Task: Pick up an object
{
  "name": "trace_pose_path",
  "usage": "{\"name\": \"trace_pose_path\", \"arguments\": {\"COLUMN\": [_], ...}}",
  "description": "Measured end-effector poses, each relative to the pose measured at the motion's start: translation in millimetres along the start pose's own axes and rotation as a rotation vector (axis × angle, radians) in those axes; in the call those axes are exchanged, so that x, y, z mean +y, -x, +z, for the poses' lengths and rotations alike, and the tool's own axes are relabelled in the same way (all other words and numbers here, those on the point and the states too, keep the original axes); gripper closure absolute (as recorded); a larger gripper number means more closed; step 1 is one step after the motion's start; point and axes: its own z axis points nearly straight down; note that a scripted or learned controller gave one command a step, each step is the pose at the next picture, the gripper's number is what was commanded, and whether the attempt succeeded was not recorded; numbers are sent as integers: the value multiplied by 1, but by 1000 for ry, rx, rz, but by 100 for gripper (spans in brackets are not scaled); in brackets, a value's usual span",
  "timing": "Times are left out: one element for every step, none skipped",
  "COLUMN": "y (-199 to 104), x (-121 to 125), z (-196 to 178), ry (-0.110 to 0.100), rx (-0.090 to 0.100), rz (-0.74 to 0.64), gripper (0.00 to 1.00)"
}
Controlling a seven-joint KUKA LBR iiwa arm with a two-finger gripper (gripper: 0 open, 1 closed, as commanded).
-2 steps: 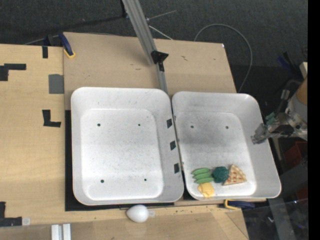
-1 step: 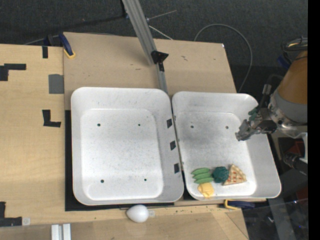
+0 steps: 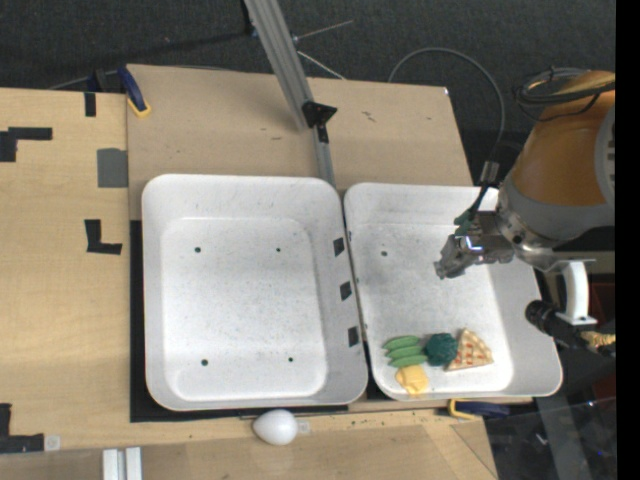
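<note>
In the right bin [image 3: 400, 228], several small items lie bunched at the near edge: a green pod-shaped piece [image 3: 404, 348], a dark green broccoli-like piece [image 3: 439, 347], a yellow piece [image 3: 412, 378] and a pizza-slice-shaped piece [image 3: 469, 352]. My gripper [image 3: 450, 264] hangs over the right part of that bin, well behind the cluster, with nothing visible between its fingers. The arm's orange band [image 3: 560, 163] rises behind it at the right.
The left bin [image 3: 240, 288] sits beside the right one. A white egg-shaped object [image 3: 275, 427] rests on the bench in front of the left bin. A grey metal pole [image 3: 285, 53] slants down to the junction of the bins.
</note>
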Motion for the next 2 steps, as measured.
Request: {"name": "trace_pose_path", "arguments": {"y": [-57,-120], "x": [4,4], "z": [16,17], "ry": [-3,-2], "rx": [0,0], "rz": [2,0], "gripper": [100,100]}}
